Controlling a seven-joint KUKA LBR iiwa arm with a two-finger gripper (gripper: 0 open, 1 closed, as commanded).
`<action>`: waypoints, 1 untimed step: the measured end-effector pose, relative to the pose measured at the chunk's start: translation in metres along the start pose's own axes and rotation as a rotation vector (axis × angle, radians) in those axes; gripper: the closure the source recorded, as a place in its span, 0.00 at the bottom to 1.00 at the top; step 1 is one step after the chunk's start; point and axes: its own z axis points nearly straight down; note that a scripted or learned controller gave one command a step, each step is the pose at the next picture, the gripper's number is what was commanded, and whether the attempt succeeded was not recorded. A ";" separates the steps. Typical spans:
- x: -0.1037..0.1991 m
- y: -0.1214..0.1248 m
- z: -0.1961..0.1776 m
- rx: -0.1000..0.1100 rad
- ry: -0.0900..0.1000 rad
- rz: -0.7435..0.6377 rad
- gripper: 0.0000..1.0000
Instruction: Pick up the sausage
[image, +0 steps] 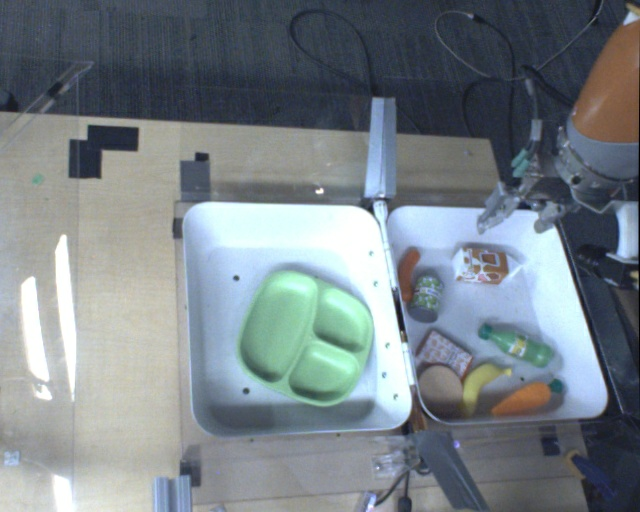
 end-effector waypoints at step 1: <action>0.053 0.021 0.099 0.002 0.001 0.146 0.00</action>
